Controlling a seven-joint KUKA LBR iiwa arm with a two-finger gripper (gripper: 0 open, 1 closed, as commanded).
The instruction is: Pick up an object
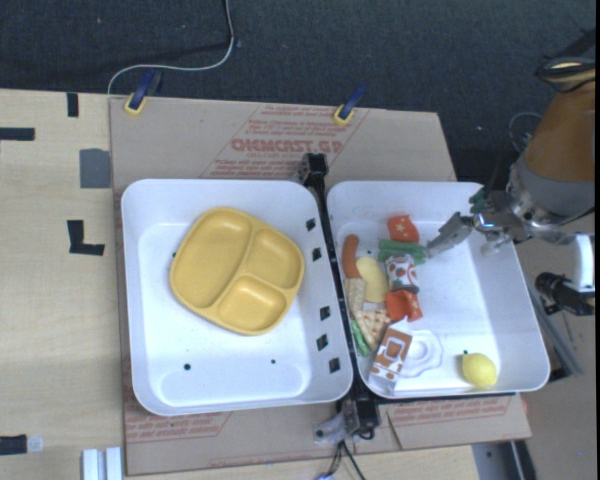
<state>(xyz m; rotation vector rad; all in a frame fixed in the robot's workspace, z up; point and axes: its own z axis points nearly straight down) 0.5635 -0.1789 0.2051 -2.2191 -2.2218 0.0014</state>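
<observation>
My gripper (470, 238) hangs over the right bin's (500, 298) upper right part, open, with nothing between its fingers. One grey finger (442, 238) slants down-left toward the pile of objects. The pile lies along the bin's left side: a red block (402, 229), an orange sausage (351, 253), a pale yellow lump (372, 278), a green and white pack (400, 265), a second red piece (402, 306) and a red and white packet (392, 353). A yellow lemon (478, 369) sits alone in the near right corner.
The left bin (150, 298) holds a yellow divided plate (238, 268). A black divider (325, 268) runs between the bins. The orange-banded arm (565, 148) stands at the right edge. A white ring-shaped lid (427, 349) lies by the packet.
</observation>
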